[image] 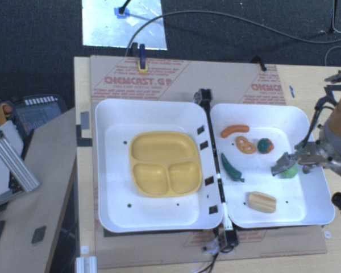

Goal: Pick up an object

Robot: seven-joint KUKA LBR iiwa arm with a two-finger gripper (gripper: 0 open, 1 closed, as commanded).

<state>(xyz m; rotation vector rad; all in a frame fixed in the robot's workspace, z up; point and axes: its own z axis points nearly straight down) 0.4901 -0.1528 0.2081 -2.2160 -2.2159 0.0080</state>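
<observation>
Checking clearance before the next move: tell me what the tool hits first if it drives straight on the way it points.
Probably the light green object right under the tool, in the right bin; the two overlap here, so depth and contact are unclear.

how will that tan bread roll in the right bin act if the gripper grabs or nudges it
The tan bread roll looks like a toy, so probably light and stiff. Its rounded, loaf-like shape suggests it may roll or skid on the smooth white right bin if nudged. It lies apart from the other items, which should ease a grasp.
</observation>
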